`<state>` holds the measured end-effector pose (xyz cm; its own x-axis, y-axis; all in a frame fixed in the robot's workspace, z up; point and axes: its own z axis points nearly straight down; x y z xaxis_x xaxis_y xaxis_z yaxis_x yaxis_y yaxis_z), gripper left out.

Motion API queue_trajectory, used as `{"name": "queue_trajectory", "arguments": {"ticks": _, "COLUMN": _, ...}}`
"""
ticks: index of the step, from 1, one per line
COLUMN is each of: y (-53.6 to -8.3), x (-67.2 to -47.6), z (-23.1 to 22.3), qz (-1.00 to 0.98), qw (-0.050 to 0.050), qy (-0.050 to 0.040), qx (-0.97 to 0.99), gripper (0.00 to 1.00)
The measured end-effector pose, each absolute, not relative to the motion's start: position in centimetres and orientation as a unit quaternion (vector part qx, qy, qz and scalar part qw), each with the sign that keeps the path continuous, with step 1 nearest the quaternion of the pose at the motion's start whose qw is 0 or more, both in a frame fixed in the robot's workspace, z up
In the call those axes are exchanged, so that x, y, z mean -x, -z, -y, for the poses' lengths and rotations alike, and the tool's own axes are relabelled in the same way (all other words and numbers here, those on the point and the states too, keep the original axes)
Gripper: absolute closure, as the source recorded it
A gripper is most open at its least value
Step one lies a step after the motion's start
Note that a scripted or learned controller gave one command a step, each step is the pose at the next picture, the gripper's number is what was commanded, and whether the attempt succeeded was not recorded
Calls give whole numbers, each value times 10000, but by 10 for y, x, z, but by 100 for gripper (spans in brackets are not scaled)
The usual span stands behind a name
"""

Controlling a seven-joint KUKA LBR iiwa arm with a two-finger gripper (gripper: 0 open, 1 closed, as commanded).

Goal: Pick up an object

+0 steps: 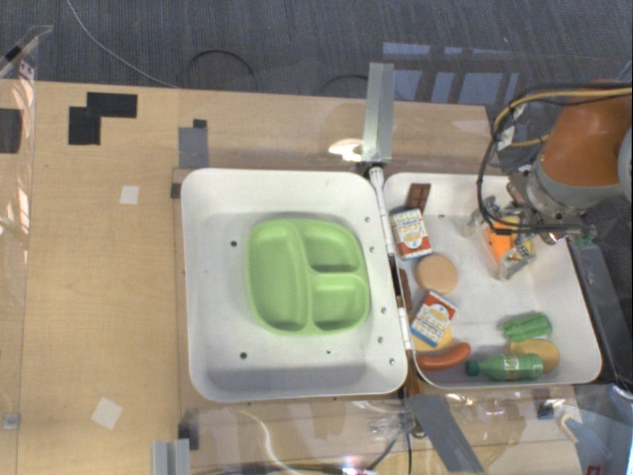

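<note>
Cartons' [409,232] print — nothing legible

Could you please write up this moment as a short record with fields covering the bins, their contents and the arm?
left bin: holds a green divided tray
right bin: holds toy food
along its left wall: two small cartons, a round bun, a hot dog
near its front edge: green bottle, green vegetable
arm: gripper low over an orange item at the bin's back right
grasp: cannot be judged

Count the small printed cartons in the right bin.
2. One carton lies near the bin's top left; the other carton lies lower, beside the sausage. The arm may hide more.
</note>
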<state>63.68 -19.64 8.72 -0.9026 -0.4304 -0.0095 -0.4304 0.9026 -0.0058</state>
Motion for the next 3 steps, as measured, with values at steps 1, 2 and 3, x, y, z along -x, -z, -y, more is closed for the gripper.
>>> {"name": "queue_trajectory", "arguments": {"ticks": 1, "y": -88, "x": -645, "z": 156, "qz": -9724, "qw": 59, "qy": 15, "qx": 2334, "gripper": 0}}
{"name": "queue_trajectory", "arguments": {"ticks": 2, "y": -100, "x": -649, "z": 154, "qz": -9721, "qw": 125, "qy": 26, "qx": 2341, "gripper": 100}}
{"name": "queue_trajectory", "arguments": {"ticks": 3, "y": -315, "x": -630, "z": 208, "qz": -9752, "qw": 95, "qy": 49, "qx": 2210, "gripper": 100}}
